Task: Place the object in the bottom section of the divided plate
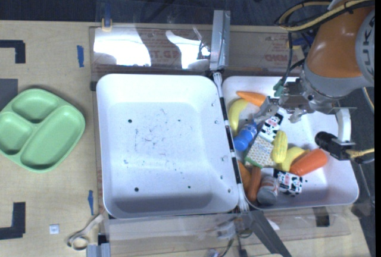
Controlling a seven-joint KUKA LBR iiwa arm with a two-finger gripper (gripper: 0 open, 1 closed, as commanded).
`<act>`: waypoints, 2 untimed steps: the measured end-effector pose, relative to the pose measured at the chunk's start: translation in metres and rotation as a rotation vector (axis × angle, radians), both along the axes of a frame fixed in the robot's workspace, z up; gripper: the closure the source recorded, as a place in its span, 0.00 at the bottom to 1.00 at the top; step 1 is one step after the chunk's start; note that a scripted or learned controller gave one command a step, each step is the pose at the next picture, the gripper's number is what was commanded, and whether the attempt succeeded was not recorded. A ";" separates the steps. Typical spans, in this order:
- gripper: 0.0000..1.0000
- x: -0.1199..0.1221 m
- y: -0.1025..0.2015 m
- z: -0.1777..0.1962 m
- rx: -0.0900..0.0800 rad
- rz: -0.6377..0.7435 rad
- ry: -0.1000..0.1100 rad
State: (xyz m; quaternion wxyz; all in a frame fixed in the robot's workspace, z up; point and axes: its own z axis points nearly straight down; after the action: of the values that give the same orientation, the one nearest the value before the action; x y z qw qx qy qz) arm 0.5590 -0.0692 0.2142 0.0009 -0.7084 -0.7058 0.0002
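Near edge: scissors (82,237) with pale handles on the desk (53,196), at the lower left corner of the left bin (161,143).
Pincer: pincer (269,113) over the upper part of the right bin (342,190), tips down among the toys; fingers (262,112) look slightly spread, nothing seen pinched between them, though the view is crowded.
Arm: grey wrist with orange band (339,47) above it, entering from the right, yellow and black cables looping over the top.
Beside the pincer: black-and-white cow-patterned toy (272,126) touching the tips; yellow banana (237,113) just left; orange carrot (251,97) just above the banana.
Lower in the bin: blue bottle (244,137) under the banana; checked packet (259,152) beside it; corn cob (279,147) upright to the right; larger orange carrot (308,162) lying aslant at the right.
Bin bottom: second cow-patterned piece (290,183) near the front wall, a grey lump (267,193) next to it, orange pieces along the divider.
Task objects: all in the right bin, none lifted clear.
Divided plate: green divided plate (40,129) on the desk, well apart to the far left; two small sections at the top, one long section at the lower right.
Back: clear plastic sheet (155,41) behind the left bin, catching glare.
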 end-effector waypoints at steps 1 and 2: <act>1.00 0.001 0.000 0.010 0.000 -0.001 -0.002; 0.00 0.001 0.000 0.010 0.000 -0.001 -0.002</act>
State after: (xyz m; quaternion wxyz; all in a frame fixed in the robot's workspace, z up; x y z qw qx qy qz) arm 0.5599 -0.0692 0.2241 0.0001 -0.7087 -0.7055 -0.0005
